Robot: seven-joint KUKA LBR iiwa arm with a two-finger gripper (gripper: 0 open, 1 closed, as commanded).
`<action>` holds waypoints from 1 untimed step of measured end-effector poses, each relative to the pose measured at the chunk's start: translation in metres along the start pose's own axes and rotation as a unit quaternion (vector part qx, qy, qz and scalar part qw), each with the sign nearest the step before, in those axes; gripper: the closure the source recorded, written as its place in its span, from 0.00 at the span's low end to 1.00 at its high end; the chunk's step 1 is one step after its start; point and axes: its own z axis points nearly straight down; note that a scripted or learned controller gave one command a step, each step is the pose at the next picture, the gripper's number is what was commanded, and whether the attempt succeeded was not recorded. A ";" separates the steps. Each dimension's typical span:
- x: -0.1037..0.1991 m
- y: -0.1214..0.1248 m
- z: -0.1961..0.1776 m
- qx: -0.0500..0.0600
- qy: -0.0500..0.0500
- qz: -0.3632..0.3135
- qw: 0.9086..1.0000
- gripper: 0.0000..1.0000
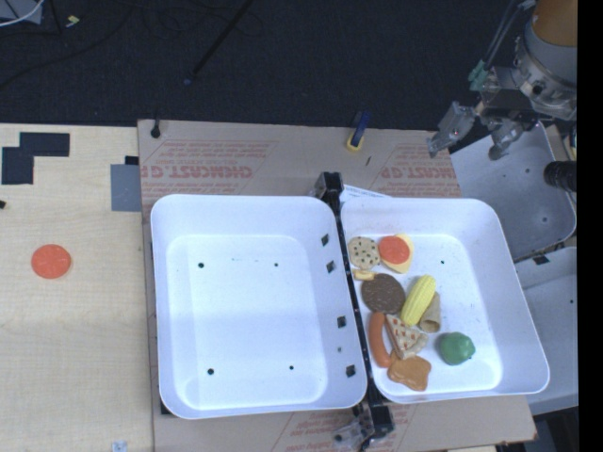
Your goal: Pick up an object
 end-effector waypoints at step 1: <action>0.001 -0.001 0.001 0.010 0.001 -0.002 1.000 1.00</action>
